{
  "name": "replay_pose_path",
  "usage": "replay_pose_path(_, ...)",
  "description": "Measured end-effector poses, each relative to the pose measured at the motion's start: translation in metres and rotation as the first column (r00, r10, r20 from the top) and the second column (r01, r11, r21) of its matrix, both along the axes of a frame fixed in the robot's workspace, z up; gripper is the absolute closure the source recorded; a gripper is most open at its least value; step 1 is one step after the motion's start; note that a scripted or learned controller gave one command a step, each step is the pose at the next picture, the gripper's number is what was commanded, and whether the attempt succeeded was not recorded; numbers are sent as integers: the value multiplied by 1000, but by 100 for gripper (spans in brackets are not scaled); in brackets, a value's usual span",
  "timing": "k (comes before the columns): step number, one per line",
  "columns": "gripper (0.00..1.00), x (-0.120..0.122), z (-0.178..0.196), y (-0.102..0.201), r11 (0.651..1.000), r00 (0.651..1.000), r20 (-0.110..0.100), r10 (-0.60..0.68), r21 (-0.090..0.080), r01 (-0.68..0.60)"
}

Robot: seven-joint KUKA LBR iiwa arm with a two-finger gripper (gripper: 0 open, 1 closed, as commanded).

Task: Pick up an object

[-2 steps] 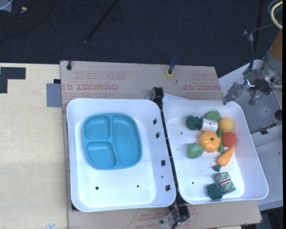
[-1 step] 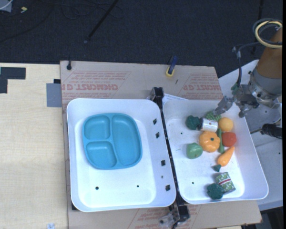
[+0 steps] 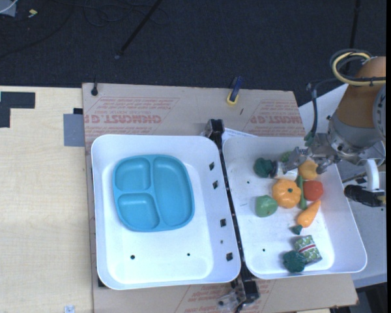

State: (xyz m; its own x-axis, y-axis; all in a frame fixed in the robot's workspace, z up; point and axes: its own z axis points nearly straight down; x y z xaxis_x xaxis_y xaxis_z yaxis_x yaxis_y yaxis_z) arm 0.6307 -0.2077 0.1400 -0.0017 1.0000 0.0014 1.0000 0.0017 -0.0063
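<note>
Gripper [image 3: 307, 156]: above the right bin's [image 3: 352, 240] far edge; you cannot tell the finger state.
Yellow toy [image 3: 307, 170]: just beneath it.
Blue tray [image 3: 153, 192]: left bin [image 3: 117, 266].

You have two white bins: the left bin [image 3: 104, 240] carries a sky-blue divided tray [image 3: 153, 192], and the right bin [image 3: 348, 240] carries the coloured pieces. There you see a dark green lump [image 3: 264, 167] at the far left, a lighter green piece [image 3: 266, 206] nearer, an orange pumpkin [image 3: 287, 193], a yellow piece [image 3: 307, 170], a red piece [image 3: 313, 190], an orange carrot [image 3: 308, 214], a green-and-white patterned packet [image 3: 307, 248] and a dark teal lump [image 3: 293, 261]. The desk [image 3: 32, 207] is pale wood with dark grey patches; the cardboard [image 3: 150, 113] under the bins is brown with red print. The arm [image 3: 362, 103] is grey with an orange band.
</note>
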Motion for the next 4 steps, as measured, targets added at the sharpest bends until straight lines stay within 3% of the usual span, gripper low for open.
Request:
replay_pose_path(1,0,0,-53,3,1000,1000,2,3,0,-3)
replay_pose_path(2,100,0,-41,3,1000,1000,-3,4,2,-4)
replay_pose_path(4,100,-1,85,6,1000,1000,11,-1,-3,1)
